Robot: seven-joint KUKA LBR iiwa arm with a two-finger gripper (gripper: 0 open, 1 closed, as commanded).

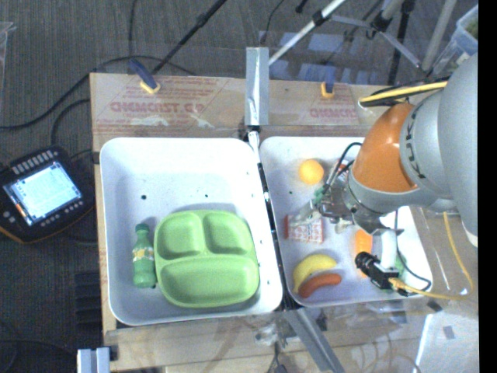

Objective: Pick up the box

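Box (304, 228) lies flat in right bin (273, 208), long axis left-right; tool (335, 206) beside it, grip state unclear.

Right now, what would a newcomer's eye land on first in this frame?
Probably the grey arm with its orange band, looming over the right bin from the right. Next, the big green divided tray in the left bin, a green bottle beside it. The box lies in the right bin, near an orange ball and a banana.
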